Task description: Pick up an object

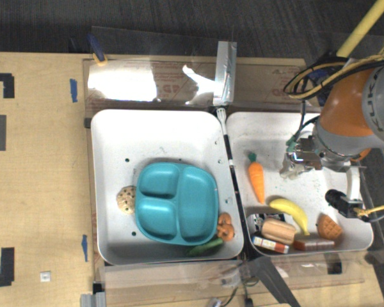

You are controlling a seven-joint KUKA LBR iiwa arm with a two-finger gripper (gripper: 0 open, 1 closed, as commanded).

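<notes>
In the right bin (269, 130), the claw (294, 165) hovers over bare floor, holding nothing I can see; whether it is open I cannot tell. The nearest pickable things, a carrot (256, 179) and banana (290, 212), lie apart, presumably easing a grasp.

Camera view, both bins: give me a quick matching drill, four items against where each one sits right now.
Items:
1. teal divided plate
2. carrot
3. banana
4. cookie

Places:
A. right bin, lying lengthwise near the divider between the bins
B. left bin, against the plate's left edge
C. middle of the left bin
D. right bin, near its front, just above the clutter of small items

Pairs: 1-C, 2-A, 3-D, 4-B
</notes>
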